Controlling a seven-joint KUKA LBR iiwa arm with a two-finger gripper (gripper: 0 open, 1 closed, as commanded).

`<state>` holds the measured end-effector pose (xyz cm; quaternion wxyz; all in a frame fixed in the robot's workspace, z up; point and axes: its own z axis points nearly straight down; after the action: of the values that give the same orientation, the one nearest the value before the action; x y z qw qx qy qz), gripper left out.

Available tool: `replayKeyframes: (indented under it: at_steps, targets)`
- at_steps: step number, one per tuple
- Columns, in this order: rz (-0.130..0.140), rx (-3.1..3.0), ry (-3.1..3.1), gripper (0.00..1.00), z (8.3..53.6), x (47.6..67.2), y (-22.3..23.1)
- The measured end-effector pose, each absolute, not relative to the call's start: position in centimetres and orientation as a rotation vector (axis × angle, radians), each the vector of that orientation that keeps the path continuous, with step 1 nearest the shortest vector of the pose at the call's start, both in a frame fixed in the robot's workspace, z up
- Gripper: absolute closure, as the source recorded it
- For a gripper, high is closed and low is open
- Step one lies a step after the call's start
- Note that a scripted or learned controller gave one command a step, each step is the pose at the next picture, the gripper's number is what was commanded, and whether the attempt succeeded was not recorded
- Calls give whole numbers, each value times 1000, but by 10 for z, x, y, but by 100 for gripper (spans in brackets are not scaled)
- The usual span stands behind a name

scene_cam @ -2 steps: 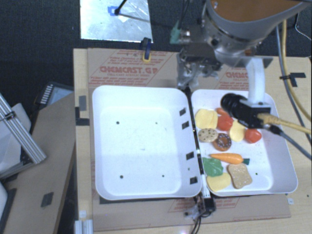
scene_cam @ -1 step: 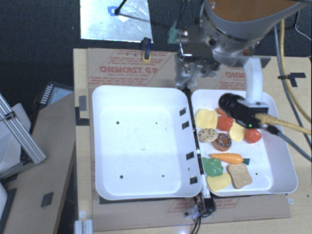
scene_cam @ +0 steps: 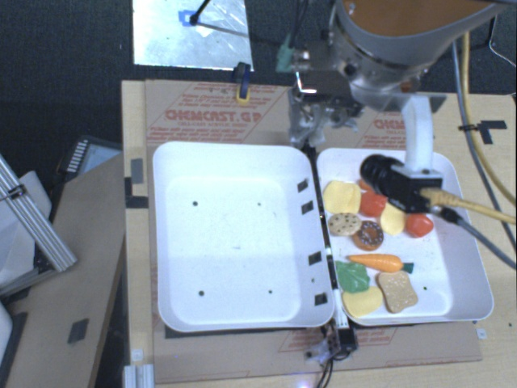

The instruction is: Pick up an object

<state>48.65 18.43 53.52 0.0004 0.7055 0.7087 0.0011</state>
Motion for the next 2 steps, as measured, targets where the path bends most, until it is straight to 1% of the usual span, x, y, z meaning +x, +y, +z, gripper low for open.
replayKeyframes:
  at_steps: [2]
  targets:
    - [2, 2221, 2221, 100, 535, 487, 178]
